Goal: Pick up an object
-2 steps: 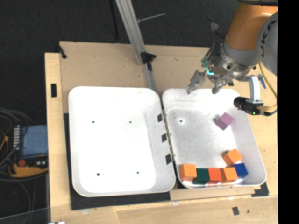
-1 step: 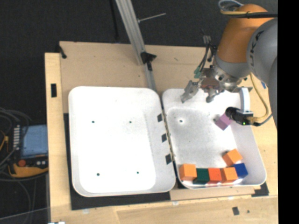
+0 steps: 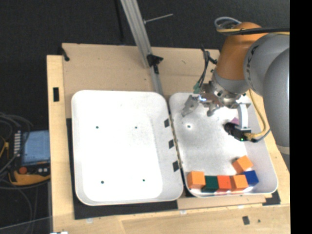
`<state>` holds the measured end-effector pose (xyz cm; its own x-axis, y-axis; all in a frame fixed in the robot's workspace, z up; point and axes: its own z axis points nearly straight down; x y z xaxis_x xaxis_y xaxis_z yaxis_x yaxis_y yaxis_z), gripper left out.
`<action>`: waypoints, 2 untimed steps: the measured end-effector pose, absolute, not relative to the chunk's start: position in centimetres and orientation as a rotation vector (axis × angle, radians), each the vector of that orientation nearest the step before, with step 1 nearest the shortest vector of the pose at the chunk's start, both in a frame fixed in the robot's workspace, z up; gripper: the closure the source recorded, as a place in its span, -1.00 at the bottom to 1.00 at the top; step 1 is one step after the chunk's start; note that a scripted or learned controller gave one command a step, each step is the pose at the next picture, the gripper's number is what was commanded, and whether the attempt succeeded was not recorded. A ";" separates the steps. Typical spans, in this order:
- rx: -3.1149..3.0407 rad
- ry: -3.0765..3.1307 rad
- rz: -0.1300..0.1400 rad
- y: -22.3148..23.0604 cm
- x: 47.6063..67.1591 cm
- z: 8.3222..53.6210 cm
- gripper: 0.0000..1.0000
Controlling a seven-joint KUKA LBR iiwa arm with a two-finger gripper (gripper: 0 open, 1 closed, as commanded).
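From above, the gripper [image 3: 200,107] hangs over the far end of the right bin [image 3: 204,145], its two fingers spread apart with nothing between them. The blocks lie well apart from it along the near wall: an orange block [image 3: 196,179], a green block [image 3: 211,183], more orange blocks and a blue block [image 3: 251,177]. The left bin [image 3: 122,145] sits beside it.

A robotics lab: plywood bench [image 3: 112,67], white bins [image 3: 122,145], loose cables [image 3: 9,126], dark floor.
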<state>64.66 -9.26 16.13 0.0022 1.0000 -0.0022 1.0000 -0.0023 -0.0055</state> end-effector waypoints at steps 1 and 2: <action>-2.224 -2.217 0.008 -10.5 64.8 10.9 -1.00; -2.232 -2.217 -0.004 -10.5 65.1 12.4 1.00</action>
<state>65.06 -10.45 12.37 0.0068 1.0000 -0.0010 1.0000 -0.0068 0.0050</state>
